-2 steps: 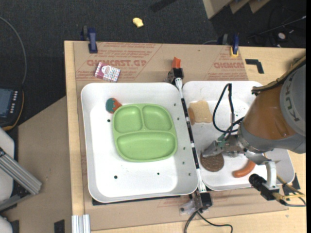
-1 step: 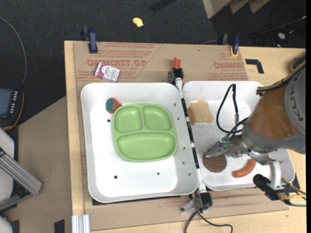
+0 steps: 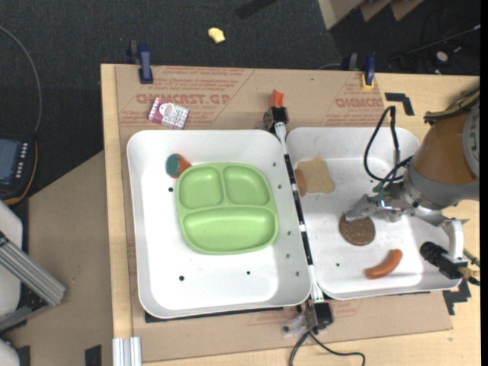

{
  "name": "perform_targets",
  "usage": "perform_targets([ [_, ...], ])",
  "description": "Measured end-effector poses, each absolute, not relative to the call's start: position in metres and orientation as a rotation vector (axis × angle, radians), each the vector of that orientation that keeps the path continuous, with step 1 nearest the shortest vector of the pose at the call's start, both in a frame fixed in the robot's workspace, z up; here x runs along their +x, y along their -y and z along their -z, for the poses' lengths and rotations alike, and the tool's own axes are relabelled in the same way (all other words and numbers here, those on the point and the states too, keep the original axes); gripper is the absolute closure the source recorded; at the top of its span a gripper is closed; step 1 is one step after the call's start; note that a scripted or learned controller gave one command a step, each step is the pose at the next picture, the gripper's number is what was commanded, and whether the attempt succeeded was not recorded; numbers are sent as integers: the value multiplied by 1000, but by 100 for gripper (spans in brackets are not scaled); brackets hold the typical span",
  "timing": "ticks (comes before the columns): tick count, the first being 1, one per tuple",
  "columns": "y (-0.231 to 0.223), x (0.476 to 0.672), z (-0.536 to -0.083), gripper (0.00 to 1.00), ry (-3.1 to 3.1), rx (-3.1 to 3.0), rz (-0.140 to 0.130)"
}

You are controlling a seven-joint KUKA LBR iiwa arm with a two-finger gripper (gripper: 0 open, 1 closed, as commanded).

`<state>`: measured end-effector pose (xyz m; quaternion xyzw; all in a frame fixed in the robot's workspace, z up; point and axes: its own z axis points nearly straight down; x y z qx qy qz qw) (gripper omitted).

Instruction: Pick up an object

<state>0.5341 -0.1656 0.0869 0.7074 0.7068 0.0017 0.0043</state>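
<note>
Camera view: claw (image 3: 364,211) tips blurred over brown disc (image 3: 358,231).

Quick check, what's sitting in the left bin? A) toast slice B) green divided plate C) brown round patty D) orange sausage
B: the green divided plate lies in the left bin; the brown round patty, the toast slice and the orange sausage all lie in the right bin.
</note>
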Motion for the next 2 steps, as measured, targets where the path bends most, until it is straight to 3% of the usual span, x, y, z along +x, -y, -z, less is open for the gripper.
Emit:
perform_targets([
  [1,126,518,-87,0,-2219,2216,-5],
  [2,185,563,-158,0,-2211,2213,-5],
])
